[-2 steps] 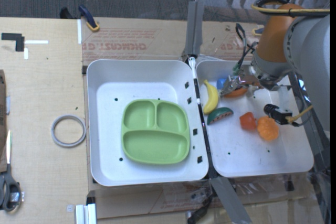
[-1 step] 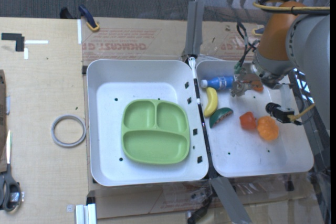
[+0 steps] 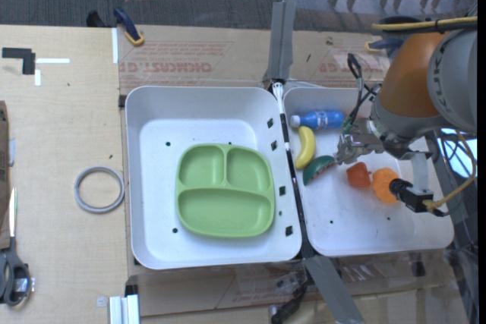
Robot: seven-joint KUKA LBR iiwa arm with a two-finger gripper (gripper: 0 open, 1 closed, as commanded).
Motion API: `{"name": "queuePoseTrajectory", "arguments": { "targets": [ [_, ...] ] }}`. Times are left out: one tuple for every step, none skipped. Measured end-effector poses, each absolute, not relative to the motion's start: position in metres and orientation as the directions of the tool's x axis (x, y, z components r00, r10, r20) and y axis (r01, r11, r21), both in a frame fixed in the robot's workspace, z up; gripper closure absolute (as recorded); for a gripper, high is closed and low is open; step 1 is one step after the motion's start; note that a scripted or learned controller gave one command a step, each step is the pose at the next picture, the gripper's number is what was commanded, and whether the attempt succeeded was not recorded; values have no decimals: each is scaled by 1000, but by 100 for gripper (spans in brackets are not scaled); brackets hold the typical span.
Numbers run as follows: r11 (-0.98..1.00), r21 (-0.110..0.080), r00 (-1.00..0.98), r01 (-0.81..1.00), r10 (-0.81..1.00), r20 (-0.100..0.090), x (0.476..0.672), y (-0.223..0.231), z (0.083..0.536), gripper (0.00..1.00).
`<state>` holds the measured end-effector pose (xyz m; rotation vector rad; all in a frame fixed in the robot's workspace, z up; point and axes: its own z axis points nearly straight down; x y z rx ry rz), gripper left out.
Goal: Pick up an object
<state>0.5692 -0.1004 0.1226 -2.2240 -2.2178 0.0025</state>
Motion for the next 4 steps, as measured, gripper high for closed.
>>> {"name": "queuePoseTrajectory", "arguments": {
  "targets": [
    [-2,-1,2,1000,1000,-2,589,-171,91,100],
    [-2,-1,2,1000,1000,-1,589,-171,92,0],
    [0,-2,0,1000,1000,0,543,-119,91,0],
    [-3,-4,3,1000,1000,0,542,-120,99,100]
  ]
}}
